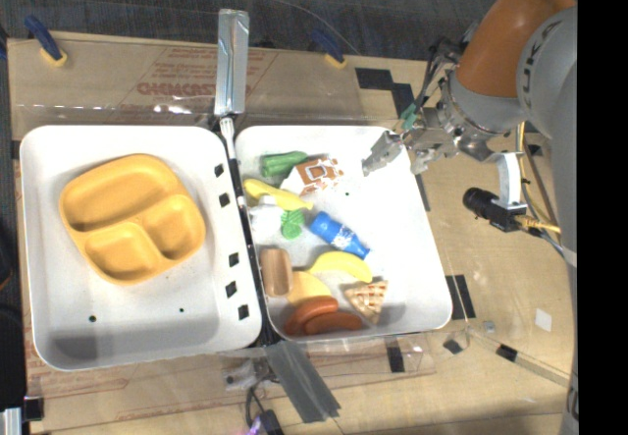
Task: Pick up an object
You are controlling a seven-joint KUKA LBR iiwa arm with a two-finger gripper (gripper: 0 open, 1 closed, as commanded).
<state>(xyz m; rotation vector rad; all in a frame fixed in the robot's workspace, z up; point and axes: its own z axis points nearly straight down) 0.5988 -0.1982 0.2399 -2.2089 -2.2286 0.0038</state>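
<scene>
While hovering at the two o'clock corner of the right bin [417, 271], gripper [397, 154] state impossible to tell, best lowered squarely toward the blue bottle [339, 235] lying at seven o'clock from it, avoiding the crowding banana [272, 193].

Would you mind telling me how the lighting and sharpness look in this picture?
Camera view: even, soft light; the right white bin is bright, nearly washed out, and a grey shadow lies in the near corner of the left white bin; the claw looks slightly blurred, small toys soft.
</scene>
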